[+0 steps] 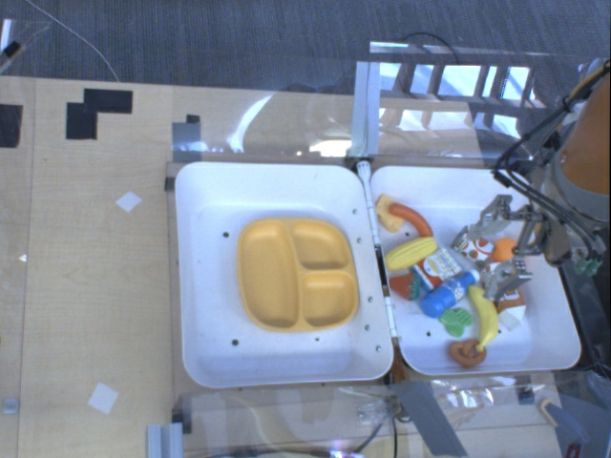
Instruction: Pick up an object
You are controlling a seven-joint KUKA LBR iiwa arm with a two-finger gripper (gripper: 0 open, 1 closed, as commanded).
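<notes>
Beneath pincer (498, 246), toy pile (449, 284), untouched

The arm (584, 151) is a rounded grey body with an orange band above the wrist, black cables looping along its side, and it ends in a bare-metal pincer (499, 248) of thin silvery linkages and two slim fingers.
</notes>
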